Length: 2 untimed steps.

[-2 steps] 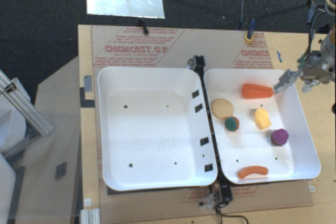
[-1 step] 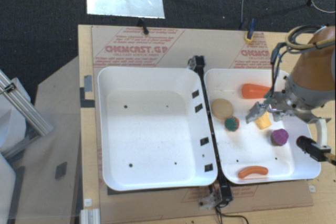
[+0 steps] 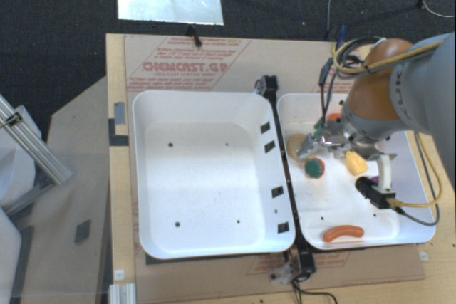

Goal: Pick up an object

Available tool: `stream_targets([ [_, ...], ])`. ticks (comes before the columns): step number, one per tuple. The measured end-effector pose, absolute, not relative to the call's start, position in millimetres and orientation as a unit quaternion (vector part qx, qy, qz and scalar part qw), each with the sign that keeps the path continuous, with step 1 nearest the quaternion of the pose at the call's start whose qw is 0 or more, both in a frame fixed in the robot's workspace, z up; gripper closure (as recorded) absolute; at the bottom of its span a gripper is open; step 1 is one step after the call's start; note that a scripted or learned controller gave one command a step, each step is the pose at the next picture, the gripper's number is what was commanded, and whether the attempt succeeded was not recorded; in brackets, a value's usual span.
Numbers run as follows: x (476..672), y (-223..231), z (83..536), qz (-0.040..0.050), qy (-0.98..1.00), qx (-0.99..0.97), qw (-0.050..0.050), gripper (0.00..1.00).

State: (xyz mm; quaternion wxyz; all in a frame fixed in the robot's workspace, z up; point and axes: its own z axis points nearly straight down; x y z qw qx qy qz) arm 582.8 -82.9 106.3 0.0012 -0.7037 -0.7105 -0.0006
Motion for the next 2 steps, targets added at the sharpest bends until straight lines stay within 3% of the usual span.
stream_targets([
  [1, 556.9, -85.9, 83.7, 0.0001, -0.708, -0.707, 0.001, 0.00],
  [2, 558.6, -86.3, 95.4, -0.0010, -0.708, -0.706, -0.001, 1.00],
])
